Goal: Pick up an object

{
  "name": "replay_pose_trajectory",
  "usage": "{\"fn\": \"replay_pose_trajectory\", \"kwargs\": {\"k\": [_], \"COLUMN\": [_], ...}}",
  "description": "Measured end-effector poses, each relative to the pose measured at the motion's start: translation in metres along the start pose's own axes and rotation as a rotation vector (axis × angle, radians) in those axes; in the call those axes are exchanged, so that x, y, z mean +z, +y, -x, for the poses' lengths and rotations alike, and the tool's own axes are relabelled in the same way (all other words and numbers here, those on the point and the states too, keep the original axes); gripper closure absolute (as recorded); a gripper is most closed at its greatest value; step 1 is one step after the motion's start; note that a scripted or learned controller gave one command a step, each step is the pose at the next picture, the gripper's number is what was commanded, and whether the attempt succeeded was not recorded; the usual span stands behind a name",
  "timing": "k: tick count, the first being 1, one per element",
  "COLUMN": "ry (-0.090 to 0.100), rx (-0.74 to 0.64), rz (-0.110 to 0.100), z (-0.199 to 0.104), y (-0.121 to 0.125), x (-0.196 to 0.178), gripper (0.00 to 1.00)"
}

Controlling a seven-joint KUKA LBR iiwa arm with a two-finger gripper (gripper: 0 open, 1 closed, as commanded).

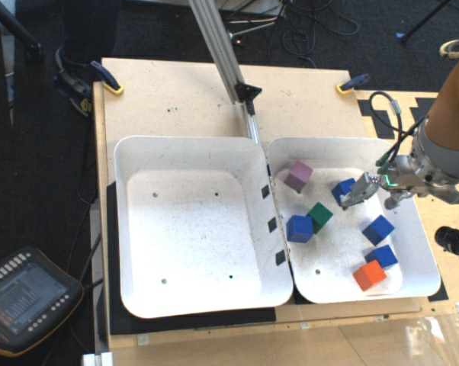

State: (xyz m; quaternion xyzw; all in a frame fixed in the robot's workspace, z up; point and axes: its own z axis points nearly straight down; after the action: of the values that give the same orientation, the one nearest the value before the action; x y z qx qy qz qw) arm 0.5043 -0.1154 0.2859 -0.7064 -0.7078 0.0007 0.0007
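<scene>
The right bin (412, 204) holds several small blocks. A purple block (298, 176) lies near its back left, and a green block (319, 216) touches a blue block (300, 228) near the divider. Another blue block (378, 229) lies to the right, with one more blue block (383, 256) and an orange block (369, 274) at the front right. My gripper (361, 191) reaches in from the right, low over the bin. Its tip is right against a blue block (342, 191), partly covering that block's right side. I see no block lifted off the bin floor.
The left bin (138, 204) stands beside the right one, sharing a raised divider (274, 212). A slanted metal pole (218, 44) crosses the back of the bench. Yellow-tipped clamps (111, 86) sit at the back corners of the board. A teach pendant (24, 300) lies at the lower left.
</scene>
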Motion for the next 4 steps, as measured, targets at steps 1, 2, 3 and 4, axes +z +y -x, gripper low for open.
{"fn": "replay_pose_trajectory", "kwargs": {"k": [1, 2, 3, 4], "ry": [-0.001, 0.001, 0.002, 0.002], "rx": [0.002, 0.002, 0.003, 0.003], "rz": [0.003, -0.003, -0.006, -0.005], "z": [0.0, -0.008, -0.009, -0.01], "y": [0.0, 0.007, 0.0, 0.009], "x": [-0.001, 0.048, 0.111, 0.167], "gripper": [0.0, 0.0, 0.0, 0.0]}}
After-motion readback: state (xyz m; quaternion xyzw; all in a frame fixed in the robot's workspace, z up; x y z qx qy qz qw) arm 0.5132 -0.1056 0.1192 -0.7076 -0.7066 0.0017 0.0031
